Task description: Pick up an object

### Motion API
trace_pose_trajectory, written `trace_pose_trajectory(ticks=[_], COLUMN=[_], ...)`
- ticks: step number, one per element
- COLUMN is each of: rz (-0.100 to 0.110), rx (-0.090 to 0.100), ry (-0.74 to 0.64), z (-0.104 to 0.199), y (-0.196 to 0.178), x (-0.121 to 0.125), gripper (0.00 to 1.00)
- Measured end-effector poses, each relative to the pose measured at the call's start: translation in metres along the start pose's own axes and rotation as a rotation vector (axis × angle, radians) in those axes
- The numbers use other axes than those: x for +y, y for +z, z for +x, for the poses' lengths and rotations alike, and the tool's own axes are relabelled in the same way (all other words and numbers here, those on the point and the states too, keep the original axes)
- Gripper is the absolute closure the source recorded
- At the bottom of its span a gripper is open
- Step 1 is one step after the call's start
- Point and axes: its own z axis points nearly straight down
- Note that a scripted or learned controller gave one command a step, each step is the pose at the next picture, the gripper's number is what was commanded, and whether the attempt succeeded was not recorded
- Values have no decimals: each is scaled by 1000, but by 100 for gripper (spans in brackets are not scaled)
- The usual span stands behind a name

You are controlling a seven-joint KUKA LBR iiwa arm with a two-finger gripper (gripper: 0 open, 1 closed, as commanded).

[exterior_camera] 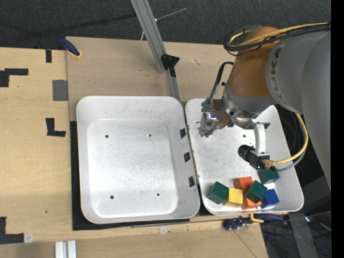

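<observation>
The gripper [207, 123] hangs over the far left part of the right bin [226, 155], close to the wall that this bin shares with its neighbour. We cannot tell how its tip stands: from this slanted height it is a small, dim cluster of metal, and we can make out no object in it. Above it we see the orange band [252, 63] of the arm and, beyond that, the grey body of the arm [306, 74] coming in over the right bin's far right corner.

The objects to be picked lie together at the near end of the right bin, well apart from the gripper. A dark green block [218, 192] sits furthest toward the shared wall. Just beside it is a yellow block [235, 196], then an orange block [244, 183] a little further up the bin floor, another green block [257, 190], and a blue block [270, 196] toward the bin's near right corner. They crowd so closely that we cannot say which ones touch.

The left bin [131, 157] stands just beside the right bin, their walls meeting. A grey metal pole [153, 28] slants in from beyond the right bin's far left corner.
</observation>
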Motion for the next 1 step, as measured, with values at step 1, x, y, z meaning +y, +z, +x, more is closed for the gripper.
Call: trace_pose_trajectory(ticks=[1], rz=[0], rx=[0], ry=[0], z=[50], y=[-17], x=[-20], gripper=[100])
